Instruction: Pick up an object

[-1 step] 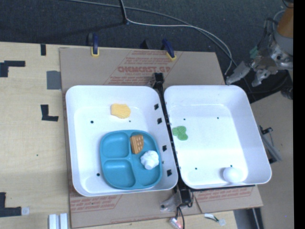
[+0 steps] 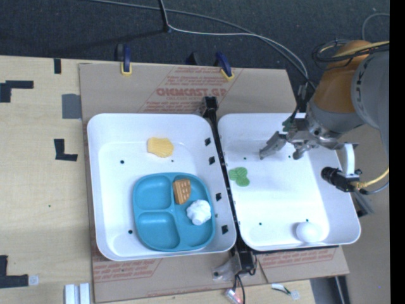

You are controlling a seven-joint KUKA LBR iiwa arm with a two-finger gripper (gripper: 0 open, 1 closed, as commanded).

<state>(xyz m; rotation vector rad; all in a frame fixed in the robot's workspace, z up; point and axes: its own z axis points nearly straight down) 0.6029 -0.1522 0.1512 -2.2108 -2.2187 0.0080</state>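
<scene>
over right bin [image 2: 329,230], arm reaches in from right, pincer [image 2: 281,149] spread apart, holding nothing

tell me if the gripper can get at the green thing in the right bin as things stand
Probably yes. The gripper hangs over the right bin, and the green object lies alone on the bin floor just below and left of it in the view, with nothing between them.

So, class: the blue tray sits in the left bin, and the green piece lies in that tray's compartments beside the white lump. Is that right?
Not quite. The blue tray does sit in the left bin, with the white lump in it, but the green piece lies on the floor of the right bin, near its left wall. The camera view shows it.
</scene>
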